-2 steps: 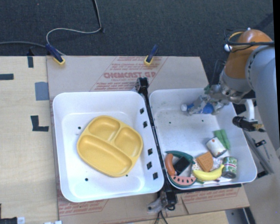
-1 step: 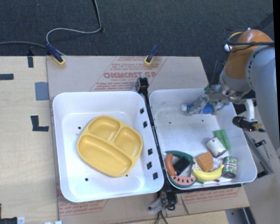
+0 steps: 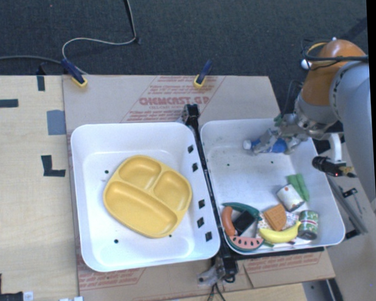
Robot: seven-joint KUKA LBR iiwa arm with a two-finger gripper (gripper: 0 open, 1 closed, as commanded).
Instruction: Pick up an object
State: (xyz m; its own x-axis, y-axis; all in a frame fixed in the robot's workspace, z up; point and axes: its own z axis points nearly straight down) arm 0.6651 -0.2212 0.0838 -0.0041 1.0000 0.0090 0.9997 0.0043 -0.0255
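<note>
My gripper [image 3: 263,143] is low over the back of the right bin [image 3: 239,175], reaching in from the right below the orange band [image 3: 323,86]. A small blue object [image 3: 277,146] lies right by the gripper; whether it is held is unclear. Toy food is piled at the bin's front right: a banana [image 3: 279,234], a watermelon slice [image 3: 246,242], an orange cracker [image 3: 274,217], a small can [image 3: 309,223], a white cylinder [image 3: 288,197] and a green piece [image 3: 298,185]. A yellow divided plate [image 3: 147,195] lies in the left bin [image 3: 89,183].
A dark green bowl [image 3: 241,209] with a black piece and a red sausage [image 3: 227,221] sits at the right bin's front left. A black divider [image 3: 198,171] separates the bins. Yellow-blue clamps [image 3: 75,73] hold the cardboard at the back. The right bin's middle floor is bare.
</note>
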